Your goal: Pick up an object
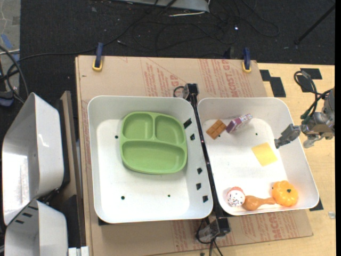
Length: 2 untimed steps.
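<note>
Gripper (284, 137) at right bin's (298, 188) right rim — jaw state cannot be told; yellow block (265, 154) lies just left.

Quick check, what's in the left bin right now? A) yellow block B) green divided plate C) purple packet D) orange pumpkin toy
B: the green divided plate lies in the left bin; the yellow block, the orange pumpkin toy and the purple packet all lie in the right bin.

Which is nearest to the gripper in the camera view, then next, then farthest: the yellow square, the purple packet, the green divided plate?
From the gripper at the right bin's right rim:
1. Yellow square, just left of it.
2. Purple packet, toward the bin's far edge.
3. Green divided plate, in the left bin.
</note>
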Each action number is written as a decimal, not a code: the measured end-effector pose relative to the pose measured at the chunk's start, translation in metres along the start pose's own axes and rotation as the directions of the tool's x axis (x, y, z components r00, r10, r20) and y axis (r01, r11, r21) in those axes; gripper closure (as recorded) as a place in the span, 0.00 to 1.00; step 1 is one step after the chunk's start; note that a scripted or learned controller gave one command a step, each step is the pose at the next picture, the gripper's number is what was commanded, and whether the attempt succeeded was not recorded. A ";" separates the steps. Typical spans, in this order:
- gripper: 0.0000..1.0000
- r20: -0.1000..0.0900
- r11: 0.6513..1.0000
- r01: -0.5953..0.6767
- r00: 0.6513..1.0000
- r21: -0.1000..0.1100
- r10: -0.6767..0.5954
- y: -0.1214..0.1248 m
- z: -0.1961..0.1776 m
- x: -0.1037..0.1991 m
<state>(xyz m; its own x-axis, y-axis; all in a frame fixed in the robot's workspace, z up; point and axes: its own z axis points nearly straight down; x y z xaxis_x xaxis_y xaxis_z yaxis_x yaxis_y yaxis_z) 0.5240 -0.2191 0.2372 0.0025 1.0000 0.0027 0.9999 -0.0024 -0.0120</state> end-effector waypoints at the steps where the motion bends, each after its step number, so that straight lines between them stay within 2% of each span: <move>1: 0.00 0.003 1.000 0.004 1.000 -0.012 -0.004 0.003 -0.007 0.001; 2: 0.00 0.002 1.000 0.002 1.000 -0.008 -0.002 0.010 0.055 0.002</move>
<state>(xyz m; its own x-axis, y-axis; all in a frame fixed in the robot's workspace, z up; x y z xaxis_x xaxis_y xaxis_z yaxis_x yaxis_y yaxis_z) 0.5328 -0.2172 0.1822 0.0008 1.0000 0.0012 1.0000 -0.0008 -0.0036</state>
